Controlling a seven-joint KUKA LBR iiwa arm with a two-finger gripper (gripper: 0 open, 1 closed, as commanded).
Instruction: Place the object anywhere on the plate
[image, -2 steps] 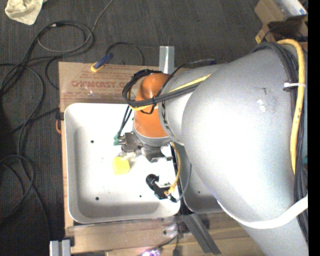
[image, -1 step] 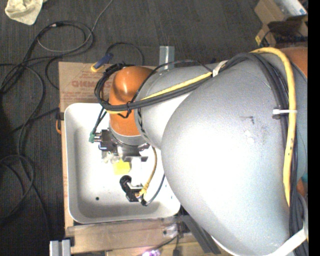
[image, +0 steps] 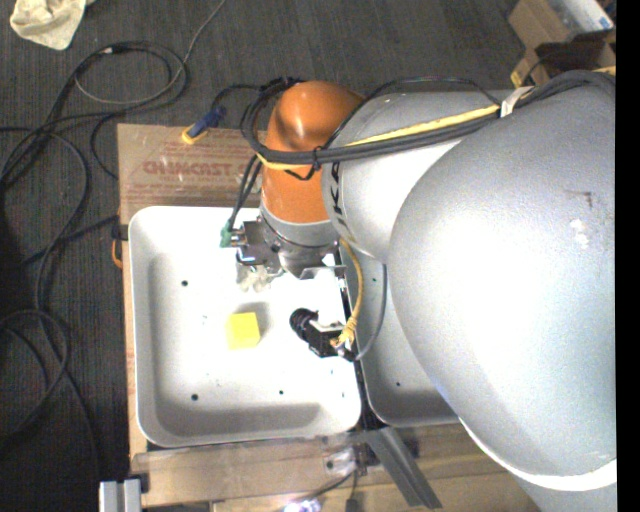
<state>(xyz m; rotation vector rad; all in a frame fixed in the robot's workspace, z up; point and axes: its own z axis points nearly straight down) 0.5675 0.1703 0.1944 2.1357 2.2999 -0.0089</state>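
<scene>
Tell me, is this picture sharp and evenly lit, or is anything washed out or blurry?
In the camera view, the left white bin is bright, nearly washed out, so its walls barely read; the yellow block casts only a faint shadow. The big grey arm, close to the lens, looks soft and oversized; the orange band carries a soft sheen. The dark floor at the left stays dim.

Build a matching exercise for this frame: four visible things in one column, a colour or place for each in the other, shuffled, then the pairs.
Things:
1. block
2. wrist band
3. cloth
4. blue connector

Descriptions:
A. orange, above the left bin
B. crumpled on the floor, top left corner
C. yellow, lying on the bin floor
D. on the cardboard behind the bin

Pairs: 1-C, 2-A, 3-B, 4-D
</scene>
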